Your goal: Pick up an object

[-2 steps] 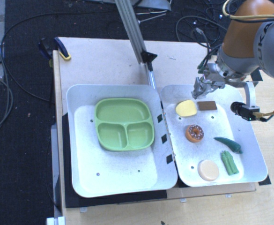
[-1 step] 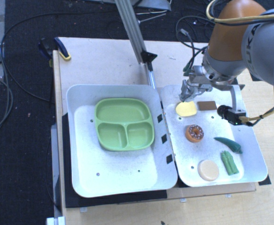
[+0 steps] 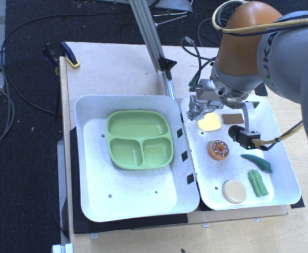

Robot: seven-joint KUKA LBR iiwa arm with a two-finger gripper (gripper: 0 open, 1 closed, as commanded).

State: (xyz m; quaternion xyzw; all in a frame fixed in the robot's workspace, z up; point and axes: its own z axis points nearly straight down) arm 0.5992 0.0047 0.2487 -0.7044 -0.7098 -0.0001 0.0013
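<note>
In the right bin (image 3: 285,157), the gripper (image 3: 198,107), grip state unclear, crowds the far-left rim beside yellow food (image 3: 210,123).

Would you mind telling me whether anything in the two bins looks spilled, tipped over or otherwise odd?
Nothing stands out. The green plate lies flat in the left bin, and the doughnut and yellow piece sit apart in the right bin.

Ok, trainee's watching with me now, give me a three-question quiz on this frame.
1. True or false: the green tray sits in the bin with the donut.
2. Which lies nearest the gripper? A) yellow piece B) round cream piece C) green beans
3. Fill in: the tray has ___ compartments.

Key: 1 false, it lies in the left bin, the donut in the right bin; 2 A; 3 three.
</note>
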